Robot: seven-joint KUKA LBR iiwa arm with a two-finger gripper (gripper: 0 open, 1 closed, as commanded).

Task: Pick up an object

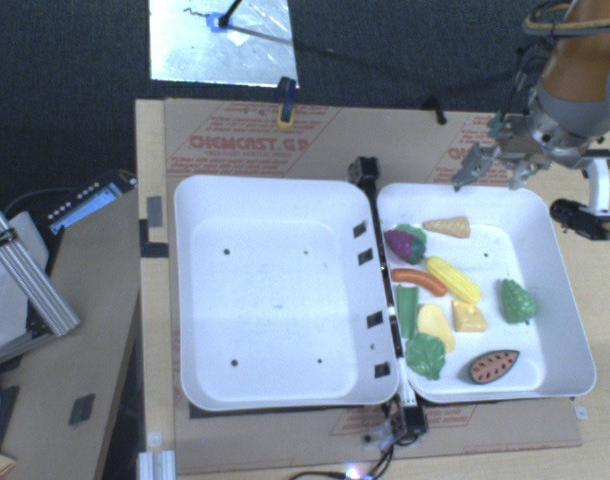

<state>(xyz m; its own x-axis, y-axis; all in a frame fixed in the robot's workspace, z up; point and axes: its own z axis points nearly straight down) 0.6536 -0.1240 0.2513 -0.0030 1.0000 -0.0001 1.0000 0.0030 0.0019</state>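
I see my arm point(583, 43) reaching in at the right bin's far edge, gripper point(495, 173) hanging with fingers apart.

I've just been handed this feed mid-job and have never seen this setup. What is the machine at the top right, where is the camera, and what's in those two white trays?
One camera sits above the bench, looking down at a slant. The grey arm with an orange band is a robot reaching in from the right. Its two-finger tool hovers above the far edge of the right shallow white bin, with nothing between its fingers. That bin contains toy plastic food: a purple and green vegetable, a tan cone-shaped piece, a yellow corn cob, an orange carrot-like stick, a green leafy piece and a brown oval piece, among others. The left shallow white bin lies beside it. The job is to pick up one object.
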